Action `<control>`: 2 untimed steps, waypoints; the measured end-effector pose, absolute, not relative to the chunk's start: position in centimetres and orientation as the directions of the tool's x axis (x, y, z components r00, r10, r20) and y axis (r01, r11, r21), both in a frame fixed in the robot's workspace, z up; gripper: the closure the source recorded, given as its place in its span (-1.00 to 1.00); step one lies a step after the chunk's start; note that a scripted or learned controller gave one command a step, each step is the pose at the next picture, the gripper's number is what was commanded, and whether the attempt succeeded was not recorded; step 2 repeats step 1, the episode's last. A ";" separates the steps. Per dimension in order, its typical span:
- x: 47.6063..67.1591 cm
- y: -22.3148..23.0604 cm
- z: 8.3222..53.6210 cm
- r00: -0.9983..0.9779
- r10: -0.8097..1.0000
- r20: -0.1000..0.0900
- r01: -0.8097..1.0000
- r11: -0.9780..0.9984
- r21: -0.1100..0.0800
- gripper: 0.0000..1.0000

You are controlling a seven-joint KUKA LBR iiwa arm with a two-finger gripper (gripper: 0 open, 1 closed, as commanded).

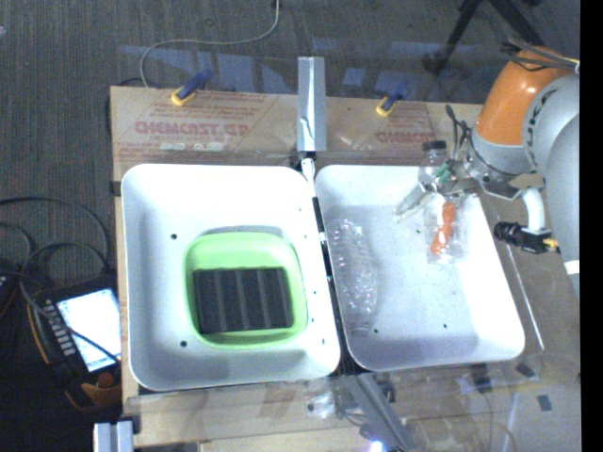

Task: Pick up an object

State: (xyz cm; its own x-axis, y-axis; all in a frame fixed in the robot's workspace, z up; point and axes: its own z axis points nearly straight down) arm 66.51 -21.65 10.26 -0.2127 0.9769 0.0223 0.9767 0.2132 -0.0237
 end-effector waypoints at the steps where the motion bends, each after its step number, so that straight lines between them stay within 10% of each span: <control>1: 64.1 -16.2 18.3 -0.206 0.979 0.002 0.979 0.206 0.000 1.00; 2: 64.1 -16.2 18.3 -0.206 0.979 0.002 0.979 0.206 0.000 1.00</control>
